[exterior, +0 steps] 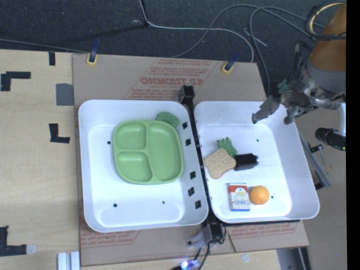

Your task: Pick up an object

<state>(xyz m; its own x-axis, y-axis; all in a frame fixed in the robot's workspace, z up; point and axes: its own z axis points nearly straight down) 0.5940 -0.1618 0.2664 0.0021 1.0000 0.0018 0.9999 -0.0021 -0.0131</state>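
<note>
The right bin point(284, 151) holds a tan cracker-like toy point(219, 162), a green leafy toy point(226, 145) behind it, a black object point(246, 161) beside it, a small red and white carton point(238, 197) and an orange ball point(259, 195). My gripper point(277, 110) hangs over the right bin's far right corner, well above and away from these objects. Its two dark fingers are spread apart with nothing between them.
The left bin point(95, 151) bears a green divided plate point(149, 151), with a small green object point(167, 118) at the plate's far edge. Cables run across the dark floor behind the bench. The arm's orange band point(332, 30) shows at the upper right.
</note>
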